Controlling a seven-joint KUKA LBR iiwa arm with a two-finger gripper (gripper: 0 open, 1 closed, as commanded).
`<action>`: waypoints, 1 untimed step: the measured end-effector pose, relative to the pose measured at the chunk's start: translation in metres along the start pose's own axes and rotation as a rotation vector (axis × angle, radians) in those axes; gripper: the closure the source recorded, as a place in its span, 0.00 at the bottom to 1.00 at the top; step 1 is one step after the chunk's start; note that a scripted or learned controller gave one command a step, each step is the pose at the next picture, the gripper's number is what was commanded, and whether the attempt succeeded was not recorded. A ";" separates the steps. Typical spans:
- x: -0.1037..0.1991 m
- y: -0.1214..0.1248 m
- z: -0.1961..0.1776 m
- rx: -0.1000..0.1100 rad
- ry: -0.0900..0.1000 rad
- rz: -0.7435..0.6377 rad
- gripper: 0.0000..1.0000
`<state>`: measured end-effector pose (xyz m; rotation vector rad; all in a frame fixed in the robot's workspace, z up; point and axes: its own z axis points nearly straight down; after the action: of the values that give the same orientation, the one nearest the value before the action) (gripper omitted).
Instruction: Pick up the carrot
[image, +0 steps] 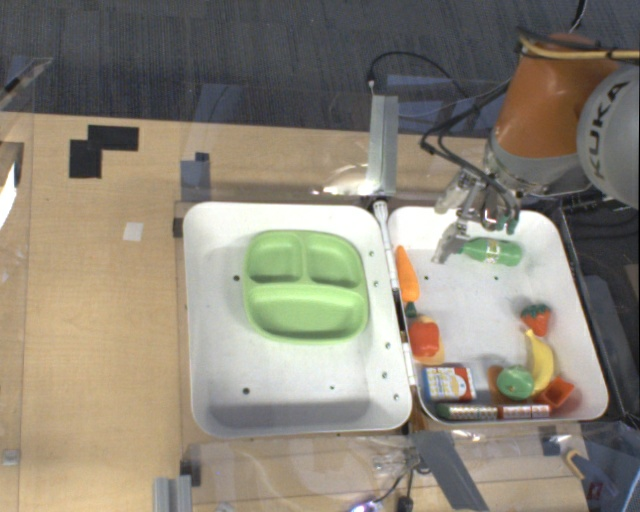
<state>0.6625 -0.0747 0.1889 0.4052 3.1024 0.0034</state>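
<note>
Carrot (405, 274) lies against my right bin's (570, 262) nine o'clock wall.
I see the gripper (472, 222) spread wide, holding nothing, beside a green bottle (492, 251); left bin (205, 300) holds a green tray (305, 285).

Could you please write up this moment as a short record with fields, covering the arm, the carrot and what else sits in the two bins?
gripper: gripper hovers over the back of the right bin, beside the green bottle
carrot: carrot lies along the right bin's left wall, apart from the gripper, not yet picked up
left bin: left bin holds a green divided plate
right bin, other items: banana, green apple, strawberry, small box
</note>
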 end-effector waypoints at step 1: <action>0.025 -0.013 0.069 0.000 0.005 -0.268 0.00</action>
<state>0.6355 -0.0807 0.1199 -0.0135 3.1336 0.0013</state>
